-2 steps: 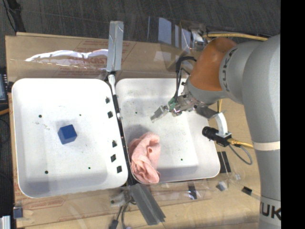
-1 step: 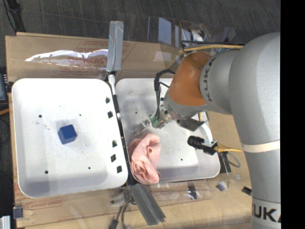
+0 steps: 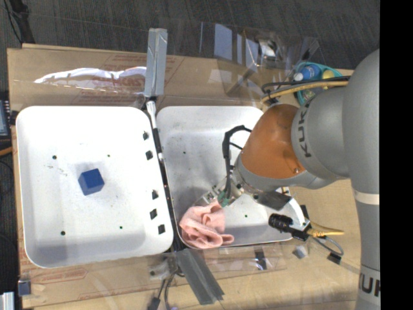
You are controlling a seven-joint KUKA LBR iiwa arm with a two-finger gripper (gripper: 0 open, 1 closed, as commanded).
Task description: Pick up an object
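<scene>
Just below hand (image 3: 221, 197), seemingly touching: pink cloth (image 3: 205, 227).

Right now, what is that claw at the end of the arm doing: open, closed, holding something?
Gripper: low in the right bin, just above the pink cloth; open, shut or holding cannot be told.

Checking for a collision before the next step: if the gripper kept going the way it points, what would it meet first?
Most likely the pink cloth, bunched just below the gripper in the right bin. Depth is unclear from this slanted view.

dark carpet floor (image 3: 97, 11), cardboard-covered bench (image 3: 77, 66)
</scene>
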